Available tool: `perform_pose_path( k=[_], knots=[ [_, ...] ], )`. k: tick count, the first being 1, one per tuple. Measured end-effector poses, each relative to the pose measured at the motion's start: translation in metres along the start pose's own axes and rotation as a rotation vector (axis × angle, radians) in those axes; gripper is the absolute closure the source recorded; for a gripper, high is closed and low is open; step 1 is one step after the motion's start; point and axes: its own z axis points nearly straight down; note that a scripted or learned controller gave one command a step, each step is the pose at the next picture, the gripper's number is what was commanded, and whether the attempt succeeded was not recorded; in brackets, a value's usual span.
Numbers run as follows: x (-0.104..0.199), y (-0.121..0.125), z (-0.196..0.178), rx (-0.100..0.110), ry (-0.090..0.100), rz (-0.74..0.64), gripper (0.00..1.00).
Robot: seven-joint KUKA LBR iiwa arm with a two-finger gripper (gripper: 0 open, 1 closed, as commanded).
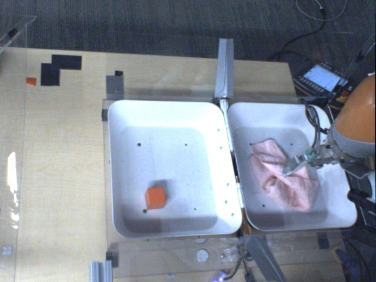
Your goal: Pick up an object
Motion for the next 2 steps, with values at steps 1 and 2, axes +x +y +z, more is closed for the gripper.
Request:
perform_pose_path(
  k=[1, 2],
  knots=[
    [0.012, 0.047, 0.049, -0.006, -0.002, -0.174, 0.00],
    [-0.011, 0.060, 0.049, -0.008, -0.003, -0.313, 0.00]
  ],
)
